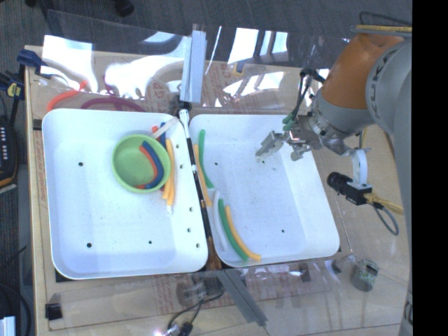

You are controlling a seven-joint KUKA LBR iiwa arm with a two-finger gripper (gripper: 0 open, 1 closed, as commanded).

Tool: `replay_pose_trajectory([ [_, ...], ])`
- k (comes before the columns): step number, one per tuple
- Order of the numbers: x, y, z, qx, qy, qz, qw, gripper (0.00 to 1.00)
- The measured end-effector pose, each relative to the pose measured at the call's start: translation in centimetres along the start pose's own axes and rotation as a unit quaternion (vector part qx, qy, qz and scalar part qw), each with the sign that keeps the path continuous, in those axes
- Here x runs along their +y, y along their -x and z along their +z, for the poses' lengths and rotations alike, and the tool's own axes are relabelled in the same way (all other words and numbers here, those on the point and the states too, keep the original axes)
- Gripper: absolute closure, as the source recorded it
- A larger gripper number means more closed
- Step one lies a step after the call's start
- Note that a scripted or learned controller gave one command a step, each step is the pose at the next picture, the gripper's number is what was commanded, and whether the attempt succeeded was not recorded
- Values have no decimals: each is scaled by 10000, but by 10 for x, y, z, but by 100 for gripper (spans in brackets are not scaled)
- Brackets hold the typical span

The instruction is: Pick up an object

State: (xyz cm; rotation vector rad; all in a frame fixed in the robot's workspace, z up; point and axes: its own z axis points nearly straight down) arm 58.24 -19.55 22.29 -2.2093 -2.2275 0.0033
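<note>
My gripper (283, 148) hangs over the upper right part of the right bin (308, 215), fingers spread open with nothing between them. In the right bin, a green stick (230, 231) and a yellow stick (241, 242) lie side by side near the left front wall. Another green stick (201, 145) and an orange-yellow stick (201, 176) rest along the left wall. In the left bin (91, 215) sits a green bowl (140, 163) with red and blue pieces along its inner right side, and a yellow-orange stick (169, 177) lies beside it.
The grey arm with its orange band (357, 68) reaches in from the upper right. A black cable piece (348, 187) hangs by the right bin's right wall. A grey divider post (192, 65) stands behind the bins.
</note>
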Motion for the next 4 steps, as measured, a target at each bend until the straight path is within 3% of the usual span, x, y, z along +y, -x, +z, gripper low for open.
replay_pose_trajectory([
  [1,-31,-51,91,-7,-9,-690,9976,0],
  [2,-62,-75,130,-32,25,-866,9962,0],
  [3,-61,-77,119,-9,14,-909,9959,100],
  [4,-65,-149,32,-5,12,590,9983,100],
])
